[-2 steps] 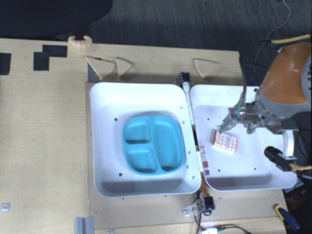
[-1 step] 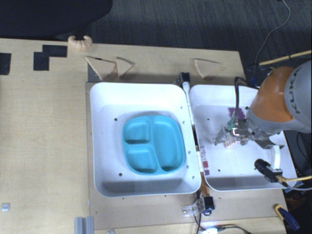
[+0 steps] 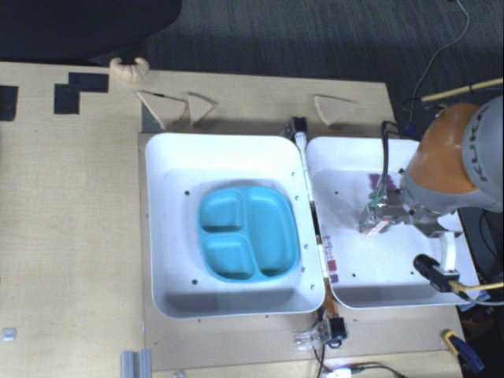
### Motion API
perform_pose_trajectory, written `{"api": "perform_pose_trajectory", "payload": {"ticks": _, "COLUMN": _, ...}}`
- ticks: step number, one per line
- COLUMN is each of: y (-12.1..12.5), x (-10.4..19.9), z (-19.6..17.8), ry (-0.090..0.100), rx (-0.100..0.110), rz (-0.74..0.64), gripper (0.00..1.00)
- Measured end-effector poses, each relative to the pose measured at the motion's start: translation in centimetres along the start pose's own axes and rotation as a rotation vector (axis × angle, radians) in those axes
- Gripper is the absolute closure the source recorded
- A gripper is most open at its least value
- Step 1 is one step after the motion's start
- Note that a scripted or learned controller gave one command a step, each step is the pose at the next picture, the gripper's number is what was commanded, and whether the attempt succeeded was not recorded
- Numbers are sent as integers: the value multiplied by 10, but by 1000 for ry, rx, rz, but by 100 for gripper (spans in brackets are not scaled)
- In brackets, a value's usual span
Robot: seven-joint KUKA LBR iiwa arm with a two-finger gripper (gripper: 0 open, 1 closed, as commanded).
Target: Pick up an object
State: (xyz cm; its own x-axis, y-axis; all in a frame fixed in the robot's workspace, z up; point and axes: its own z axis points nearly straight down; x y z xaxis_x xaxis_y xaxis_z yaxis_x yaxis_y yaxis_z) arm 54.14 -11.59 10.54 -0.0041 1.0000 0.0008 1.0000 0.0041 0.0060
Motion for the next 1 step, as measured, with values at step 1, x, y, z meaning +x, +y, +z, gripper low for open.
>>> {"api": "perform_pose_trajectory", "payload": {"ticks": 1, "y": 47, "x": 91, "z": -80, "ry": 1, "rx": 2, "rz": -2, "gripper": 100}}
